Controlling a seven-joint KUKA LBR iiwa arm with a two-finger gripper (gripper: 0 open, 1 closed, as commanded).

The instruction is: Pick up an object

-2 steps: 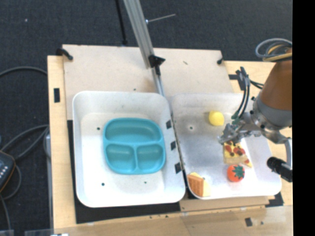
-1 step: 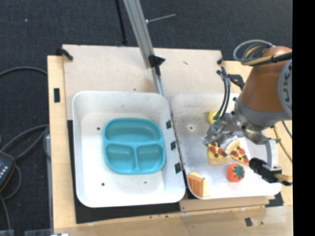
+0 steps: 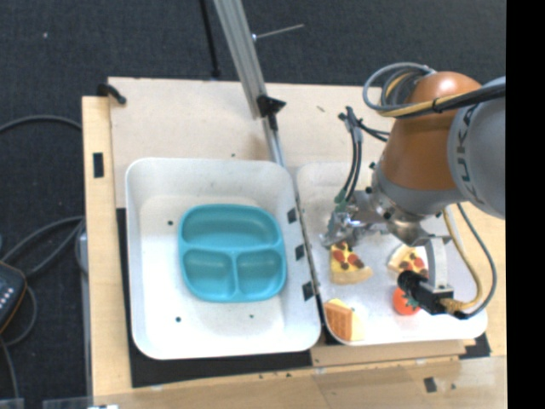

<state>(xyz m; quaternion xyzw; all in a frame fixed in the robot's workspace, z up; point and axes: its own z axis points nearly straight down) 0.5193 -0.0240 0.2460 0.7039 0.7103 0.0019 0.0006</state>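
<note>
Pizza slice (image 3: pixel 349 265): lies flat in the right bin (image 3: pixel 443 329), towards its left side, just below the gripper.
Gripper (image 3: pixel 339 231): low over the right bin, directly above the far edge of the pizza slice; whether its jaws are apart or together cannot be told.
Second pizza slice (image 3: pixel 407 260): right of the first, partly under the arm (image 3: pixel 430 147).
Orange block (image 3: pixel 341 319): near-left corner of the right bin.
Teal divided tray (image 3: pixel 231 251): centre of the left bin (image 3: pixel 149 313).
</note>
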